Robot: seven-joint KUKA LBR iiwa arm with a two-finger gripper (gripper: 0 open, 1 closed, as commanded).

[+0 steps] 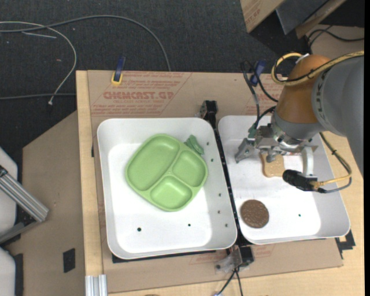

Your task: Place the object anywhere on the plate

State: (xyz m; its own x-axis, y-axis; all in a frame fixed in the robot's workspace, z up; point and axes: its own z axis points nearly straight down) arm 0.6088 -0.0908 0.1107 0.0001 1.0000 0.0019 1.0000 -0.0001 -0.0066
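One gripper [272, 151] over tan piece [273, 166]

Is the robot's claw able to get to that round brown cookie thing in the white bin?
Probably yes. The round brown cookie-like disc lies flat and alone on the floor of the right white bin, with nothing on top of it, and the claw hangs over that same bin.

A cardboard sheet [144, 92] printed with red lettering covers the bench. Beyond its far edge lies dark carpet [115, 34], crossed by a thin grey cable [69, 43]. A cardboard box [260, 13] sits past its far right corner.
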